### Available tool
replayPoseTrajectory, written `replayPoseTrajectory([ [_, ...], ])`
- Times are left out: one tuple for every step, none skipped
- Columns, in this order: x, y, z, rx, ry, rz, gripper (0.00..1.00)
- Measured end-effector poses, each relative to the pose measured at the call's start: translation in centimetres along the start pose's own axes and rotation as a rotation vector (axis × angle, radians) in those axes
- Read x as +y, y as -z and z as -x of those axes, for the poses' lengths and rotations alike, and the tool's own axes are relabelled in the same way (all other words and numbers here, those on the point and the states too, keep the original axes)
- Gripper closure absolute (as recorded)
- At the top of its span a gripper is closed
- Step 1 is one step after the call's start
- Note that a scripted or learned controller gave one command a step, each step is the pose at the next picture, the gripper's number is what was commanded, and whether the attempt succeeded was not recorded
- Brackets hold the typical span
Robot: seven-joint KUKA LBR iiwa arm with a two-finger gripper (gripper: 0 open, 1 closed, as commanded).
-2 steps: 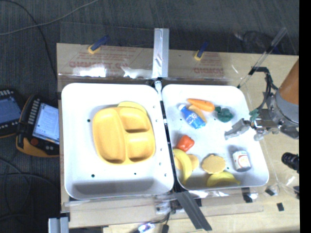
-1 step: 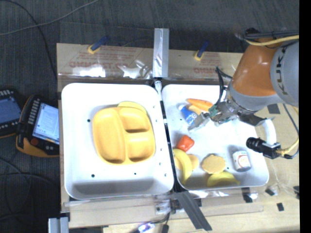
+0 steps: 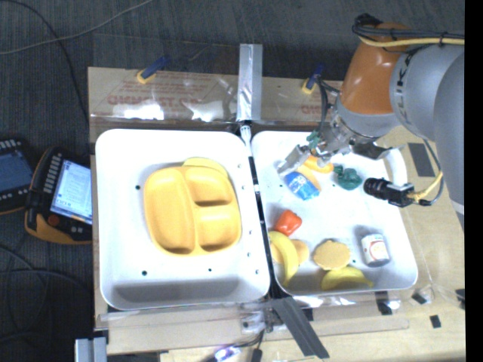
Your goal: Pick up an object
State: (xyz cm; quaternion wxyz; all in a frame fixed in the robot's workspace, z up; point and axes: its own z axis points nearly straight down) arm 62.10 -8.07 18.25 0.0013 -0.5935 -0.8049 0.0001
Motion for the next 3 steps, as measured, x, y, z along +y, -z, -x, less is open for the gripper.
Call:
replayPoseTrajectory([
  [0.4,-8.9,3.3,-0.003,0.041,0.002,0.0],
  [0.5,-7.9,3.2,-0.001,0.041,0.005,1.0],
  [3.8,1.3,-0.3,-0.004,-0.09,0.0,1.0],
])
